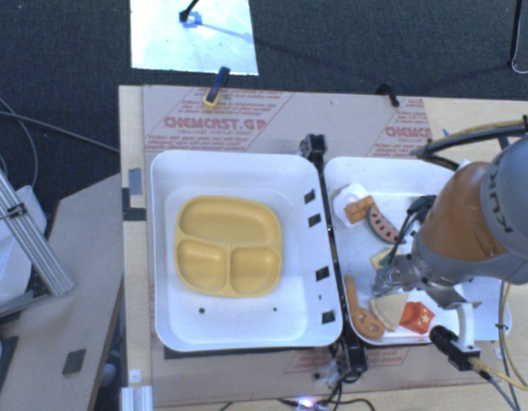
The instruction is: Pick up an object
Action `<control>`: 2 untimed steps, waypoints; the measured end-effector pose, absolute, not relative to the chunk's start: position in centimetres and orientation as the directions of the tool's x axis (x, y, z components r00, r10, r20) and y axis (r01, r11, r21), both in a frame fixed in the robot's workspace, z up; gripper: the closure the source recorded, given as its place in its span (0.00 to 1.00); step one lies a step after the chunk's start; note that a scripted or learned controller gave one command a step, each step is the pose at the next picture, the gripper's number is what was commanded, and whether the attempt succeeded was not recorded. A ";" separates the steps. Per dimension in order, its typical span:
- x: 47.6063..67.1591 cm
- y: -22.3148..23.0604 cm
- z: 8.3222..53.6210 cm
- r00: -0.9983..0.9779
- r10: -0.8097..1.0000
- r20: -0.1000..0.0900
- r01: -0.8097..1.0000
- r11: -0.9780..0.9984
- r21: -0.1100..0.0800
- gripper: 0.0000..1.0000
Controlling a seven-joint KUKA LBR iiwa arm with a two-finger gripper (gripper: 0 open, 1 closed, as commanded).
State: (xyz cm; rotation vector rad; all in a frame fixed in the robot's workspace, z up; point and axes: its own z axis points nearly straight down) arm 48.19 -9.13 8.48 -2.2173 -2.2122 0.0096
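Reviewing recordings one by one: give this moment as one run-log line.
arm: over right bin | gripper: low among small objects, no grasp visible | left bin: yellow divided tray

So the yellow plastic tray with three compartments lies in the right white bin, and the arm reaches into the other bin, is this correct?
Not quite. The camera view shows the yellow plastic tray with three compartments lying in the left white bin, not the right one. The grey arm with the orange band does reach into the other bin, the right white bin, among small objects.
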 end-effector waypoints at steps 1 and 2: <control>52.7 -10.9 15.2 -0.004 1.000 -0.003 1.000 0.004 0.010 1.00; 48.7 -8.7 16.9 -0.003 1.000 0.002 1.000 0.003 0.000 1.00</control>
